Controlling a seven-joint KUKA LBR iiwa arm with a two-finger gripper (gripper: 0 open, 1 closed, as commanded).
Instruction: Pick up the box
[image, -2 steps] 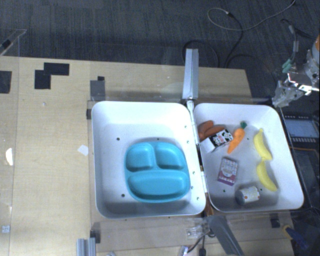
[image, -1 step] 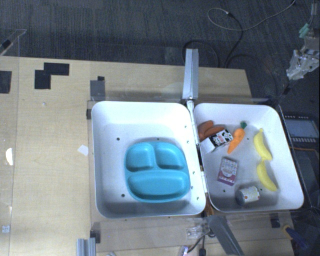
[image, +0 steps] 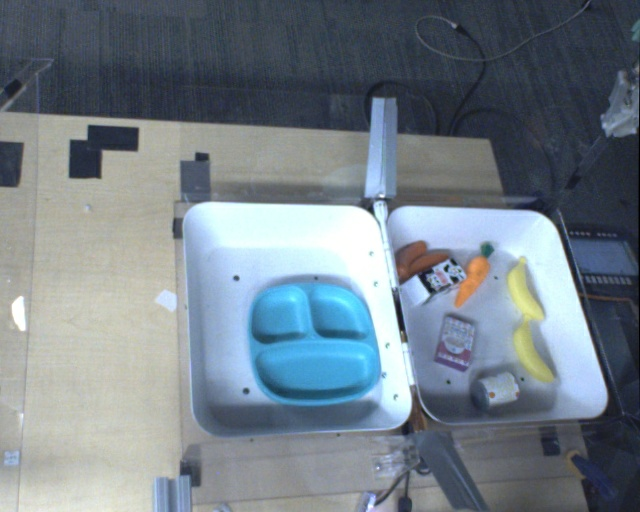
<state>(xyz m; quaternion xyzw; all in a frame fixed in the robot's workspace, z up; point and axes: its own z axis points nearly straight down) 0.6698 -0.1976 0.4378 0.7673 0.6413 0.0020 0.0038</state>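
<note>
Nearest, a can (image: 495, 390) lies in the right bin (image: 575, 300); just beyond, the purple box (image: 456, 342) lies flat, likely light and stiff; pinch its long edges; gripper state: cannot tell

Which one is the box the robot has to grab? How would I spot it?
Look in the right bin, the one with the toy food. Near its middle lies the box, small, flat and purplish-pink. The bananas, carrot and grey can around it are rounded; it alone is a flat rectangle.
</note>
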